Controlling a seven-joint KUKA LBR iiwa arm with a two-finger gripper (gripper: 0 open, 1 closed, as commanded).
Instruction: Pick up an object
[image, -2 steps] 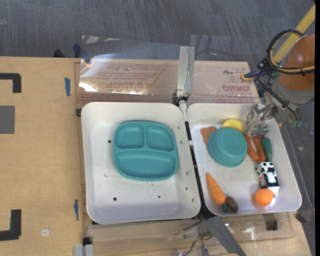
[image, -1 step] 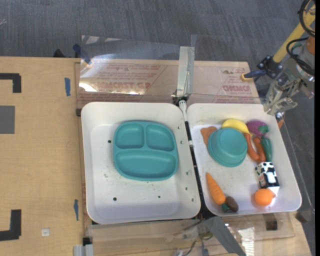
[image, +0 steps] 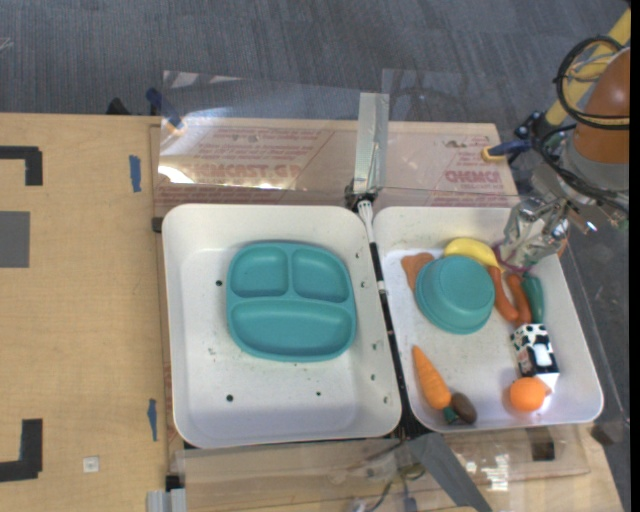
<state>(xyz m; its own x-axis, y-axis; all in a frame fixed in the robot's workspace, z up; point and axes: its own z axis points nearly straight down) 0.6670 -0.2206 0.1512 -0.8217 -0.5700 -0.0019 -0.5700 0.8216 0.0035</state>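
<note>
You see the metal two-finger end effector (image: 530, 237) hovering over the far right part of the right shallow white bin (image: 580, 340), just beside the yellow banana-shaped toy (image: 470, 249) and the upturned teal plastic bowl (image: 457, 293); whether it is apart or together, you cannot tell. Nearer you lie an orange carrot toy (image: 431, 377) and an orange ball (image: 527, 394), while the left white bin (image: 190, 330) holds a teal divided plate (image: 292, 301).

Grey arm (image: 585, 180), orange band above wrist, yellow and black cables looped alongside, metallic gripper (image: 528, 240).
</note>
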